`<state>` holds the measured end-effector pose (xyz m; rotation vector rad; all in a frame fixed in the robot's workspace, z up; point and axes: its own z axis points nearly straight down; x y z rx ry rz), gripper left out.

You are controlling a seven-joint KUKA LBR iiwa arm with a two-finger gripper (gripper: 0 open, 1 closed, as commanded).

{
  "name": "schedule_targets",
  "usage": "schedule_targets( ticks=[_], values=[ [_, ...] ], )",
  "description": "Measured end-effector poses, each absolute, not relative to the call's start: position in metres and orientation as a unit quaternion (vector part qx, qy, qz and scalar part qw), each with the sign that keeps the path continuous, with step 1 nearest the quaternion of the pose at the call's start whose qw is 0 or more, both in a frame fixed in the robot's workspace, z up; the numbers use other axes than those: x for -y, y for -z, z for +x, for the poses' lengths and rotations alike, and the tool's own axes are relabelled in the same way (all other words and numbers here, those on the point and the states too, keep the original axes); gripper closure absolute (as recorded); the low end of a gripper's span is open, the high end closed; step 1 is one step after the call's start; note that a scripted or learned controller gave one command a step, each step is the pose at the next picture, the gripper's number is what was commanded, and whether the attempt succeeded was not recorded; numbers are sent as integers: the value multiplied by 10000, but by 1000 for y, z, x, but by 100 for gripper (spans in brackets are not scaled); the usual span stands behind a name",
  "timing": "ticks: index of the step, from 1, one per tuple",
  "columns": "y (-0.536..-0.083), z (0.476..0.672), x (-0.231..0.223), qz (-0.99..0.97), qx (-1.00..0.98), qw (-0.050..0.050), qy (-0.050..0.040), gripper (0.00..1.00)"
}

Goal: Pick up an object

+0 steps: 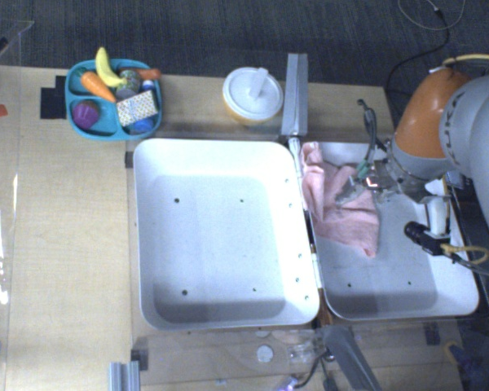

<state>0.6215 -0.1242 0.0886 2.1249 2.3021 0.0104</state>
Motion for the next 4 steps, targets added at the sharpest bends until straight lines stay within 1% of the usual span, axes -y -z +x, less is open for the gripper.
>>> schedule_targets(
  ticks=[1, 2, 3, 4],
  values=[
    [-117, 614, 117, 6361, -7716, 38, -24, 0],
    [-91, 671, 103, 6234, -7819, 30, -11, 0],
    [-103, 673, 102, 6207, -7841, 67, -26, 100],
    [-201, 671, 91, 5310, -8473, 64, -30, 100]
  ],
)
